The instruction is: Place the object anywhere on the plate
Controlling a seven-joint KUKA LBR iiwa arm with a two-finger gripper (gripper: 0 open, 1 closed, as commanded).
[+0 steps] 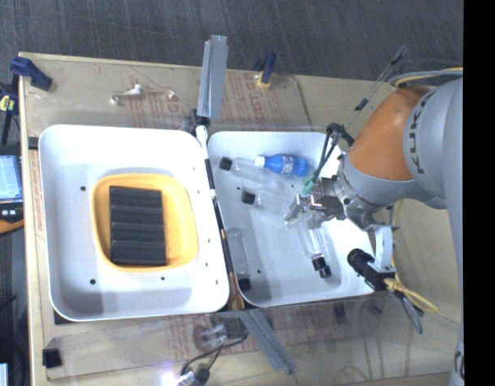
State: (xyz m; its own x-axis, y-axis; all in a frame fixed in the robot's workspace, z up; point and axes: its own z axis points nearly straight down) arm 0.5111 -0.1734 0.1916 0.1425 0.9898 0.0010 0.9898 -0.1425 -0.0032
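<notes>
Bottle [284, 165] lying in right bin [267, 288]; gripper [305, 207] near, grip state unclear.

Yellow plate [182, 230] in left bin [63, 215] lies open from above, dark ridged block [137, 224] covering its centre; right bin [272, 288] crowded: clear bottles [255, 171] scattered, arm [408, 147] overhanging right side

Two shallow white bins, the left bin [63, 215] and the right bin [272, 292], sit side by side on a wooden bench [103, 87]. Blue clamps [266, 65] grip the bench's far edge. A tablet screen [5, 179] glows at the far left, beyond the bench.
</notes>
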